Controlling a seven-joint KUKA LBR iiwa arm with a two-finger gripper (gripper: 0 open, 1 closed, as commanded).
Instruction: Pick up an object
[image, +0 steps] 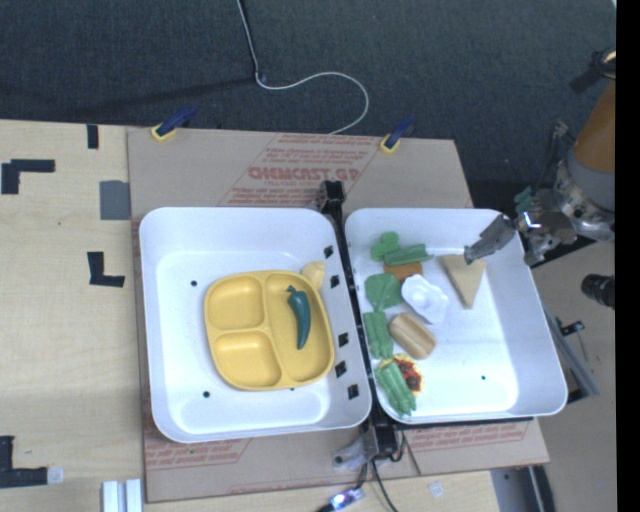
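Jaws: state unreadable, gripper (490, 240) at upper right of right bin (520, 395), nothing seen between fingers.
Nearest candidate: tan wedge (464, 279) just below-left of tip, near white piece (424, 297); green toys (384, 290), bread roll (412, 335) along bin's left wall. Left bin (165, 300): yellow tray (240, 340) with green pepper (299, 314). Risk: slanted wedge faces could slip free; crowding may snag neighbours.

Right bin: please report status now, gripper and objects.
Gripper over right bin, at the tan wedge, nothing seen between fingers. Toy foods crowd the left side. Green pepper lies in yellow tray, left bin.
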